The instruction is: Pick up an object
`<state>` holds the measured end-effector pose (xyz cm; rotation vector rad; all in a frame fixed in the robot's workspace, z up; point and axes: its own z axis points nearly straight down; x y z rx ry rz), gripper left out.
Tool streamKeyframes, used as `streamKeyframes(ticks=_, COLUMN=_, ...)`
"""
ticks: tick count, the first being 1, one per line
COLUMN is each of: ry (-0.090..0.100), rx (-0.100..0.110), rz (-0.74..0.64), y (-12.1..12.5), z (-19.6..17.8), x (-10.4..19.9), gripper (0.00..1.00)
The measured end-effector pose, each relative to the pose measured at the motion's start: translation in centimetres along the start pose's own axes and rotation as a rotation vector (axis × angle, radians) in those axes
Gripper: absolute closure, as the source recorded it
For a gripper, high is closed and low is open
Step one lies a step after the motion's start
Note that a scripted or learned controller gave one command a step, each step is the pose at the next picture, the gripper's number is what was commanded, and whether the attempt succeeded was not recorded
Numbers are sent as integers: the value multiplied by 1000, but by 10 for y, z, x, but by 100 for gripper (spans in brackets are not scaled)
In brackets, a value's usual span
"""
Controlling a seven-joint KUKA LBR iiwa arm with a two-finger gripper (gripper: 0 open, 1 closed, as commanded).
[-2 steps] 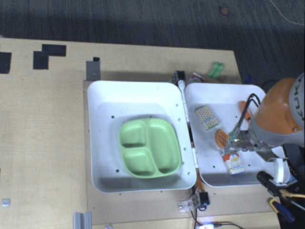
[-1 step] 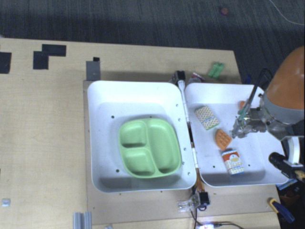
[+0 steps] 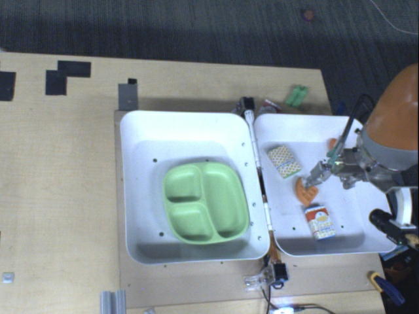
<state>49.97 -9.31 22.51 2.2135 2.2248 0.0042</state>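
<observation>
My gripper (image 3: 320, 174) hangs low in the right bin (image 3: 353, 126), reaching in from the right. Just below and left of its tip lies a small orange object (image 3: 304, 192), touching or nearly touching the tip. A red and white carton (image 3: 319, 222) lies nearer the front of this bin. A patterned pouch (image 3: 283, 160) rests towards the bin's left wall. Another orange piece (image 3: 332, 143) peeks out behind the gripper's cable, partly hidden.
The left bin (image 3: 141, 175) holds a green divided plate (image 3: 206, 201). A green item (image 3: 296, 96) lies on the bench behind the right bin. The arm's grey wrist and orange band (image 3: 393, 120) overhang the right bin's right side.
</observation>
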Motion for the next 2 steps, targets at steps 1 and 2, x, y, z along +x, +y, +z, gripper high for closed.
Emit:
streamKeyframes(ticks=1, ry=-4, rx=-6, rz=4, y=46, z=123, x=-85, gripper=0)
streamKeyframes(ticks=2, ry=-5, rx=-17, rz=3, y=17, z=134, x=-33, gripper=0)
